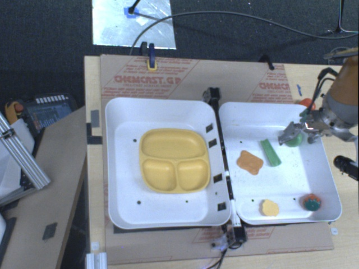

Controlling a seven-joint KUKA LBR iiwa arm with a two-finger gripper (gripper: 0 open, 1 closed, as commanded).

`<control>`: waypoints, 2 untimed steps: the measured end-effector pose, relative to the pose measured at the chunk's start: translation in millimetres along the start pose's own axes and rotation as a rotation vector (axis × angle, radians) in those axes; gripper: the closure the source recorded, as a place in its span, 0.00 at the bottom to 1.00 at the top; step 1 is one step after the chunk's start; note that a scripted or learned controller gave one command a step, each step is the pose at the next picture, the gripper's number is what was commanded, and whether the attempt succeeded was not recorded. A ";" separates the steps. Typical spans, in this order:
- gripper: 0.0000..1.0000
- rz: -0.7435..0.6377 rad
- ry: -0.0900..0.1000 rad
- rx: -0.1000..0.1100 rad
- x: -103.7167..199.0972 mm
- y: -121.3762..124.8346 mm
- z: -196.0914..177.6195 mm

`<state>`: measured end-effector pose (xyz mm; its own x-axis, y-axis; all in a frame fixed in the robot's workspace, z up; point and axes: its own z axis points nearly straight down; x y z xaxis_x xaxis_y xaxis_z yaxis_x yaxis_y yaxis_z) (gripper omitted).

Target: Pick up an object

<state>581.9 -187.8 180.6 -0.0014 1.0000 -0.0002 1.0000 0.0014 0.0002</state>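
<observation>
- While two white bins sit side by side on the tabletop point(92, 150), the left bin point(120, 167) holds one yellow divided plate point(173, 160).
- Right bin point(322, 172) holds four objects: green block point(270, 152), orange piece point(249, 162), yellow piece point(270, 208) at 6 o'clock, green-and-orange ball point(312, 202).
- One gripper point(296, 134) at 2 o'clock, just beside the green block; whether its fingers are apart or together I cannot tell.

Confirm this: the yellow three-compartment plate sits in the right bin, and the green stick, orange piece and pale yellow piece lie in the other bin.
Wrong on one point. The camera view shows the yellow three-compartment plate in the left white bin, not the right. The green stick, orange piece and pale yellow piece lie in the other bin, the right white bin, as you said.
</observation>
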 end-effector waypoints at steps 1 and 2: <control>0.00 -0.001 0.000 0.001 0.3 8.2 58.6; 0.00 0.000 0.000 -0.002 0.8 9.4 96.3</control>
<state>591.4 -187.0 84.3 -0.0009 1.0000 0.0000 1.0000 0.0009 0.0018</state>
